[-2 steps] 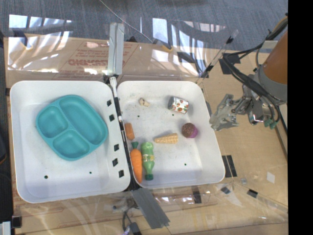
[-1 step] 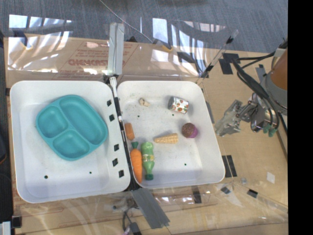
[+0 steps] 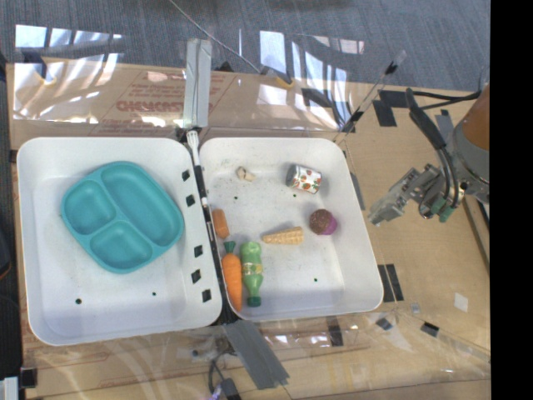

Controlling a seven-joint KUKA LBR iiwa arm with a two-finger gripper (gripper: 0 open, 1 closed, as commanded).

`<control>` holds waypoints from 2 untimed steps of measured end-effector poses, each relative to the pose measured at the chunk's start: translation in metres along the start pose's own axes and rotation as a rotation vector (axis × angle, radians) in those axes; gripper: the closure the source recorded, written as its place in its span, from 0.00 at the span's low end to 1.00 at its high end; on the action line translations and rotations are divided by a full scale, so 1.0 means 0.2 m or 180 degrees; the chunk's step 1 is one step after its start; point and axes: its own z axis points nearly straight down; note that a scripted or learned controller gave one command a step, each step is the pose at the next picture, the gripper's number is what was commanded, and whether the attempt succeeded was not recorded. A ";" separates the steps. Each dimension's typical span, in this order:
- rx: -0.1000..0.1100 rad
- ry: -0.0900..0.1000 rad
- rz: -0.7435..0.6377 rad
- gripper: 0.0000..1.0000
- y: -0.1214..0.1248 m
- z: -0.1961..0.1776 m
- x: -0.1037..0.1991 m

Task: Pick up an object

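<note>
Cardboard-topped bench bears two shallow white bins. Grey two-finger gripper waits outside, empty; finger state indeterminable. Approach pending: next, reach over the right bin toward the purple round toy.

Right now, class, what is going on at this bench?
A robot arm's gripper hangs outside the right bin, over the bench, with nothing between its fingers. That bin holds a carrot, a green bottle, a corn cob, a purple ball and a small can. The left bin holds a teal divided plate. Nothing is picked up yet.
</note>
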 end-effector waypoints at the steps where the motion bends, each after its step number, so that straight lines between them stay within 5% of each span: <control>1: -0.0001 -0.0003 0.0799 1.00 0.08 -0.04 -0.09; 2: 0.0002 0.0001 0.2185 1.00 0.00 -0.19 0.00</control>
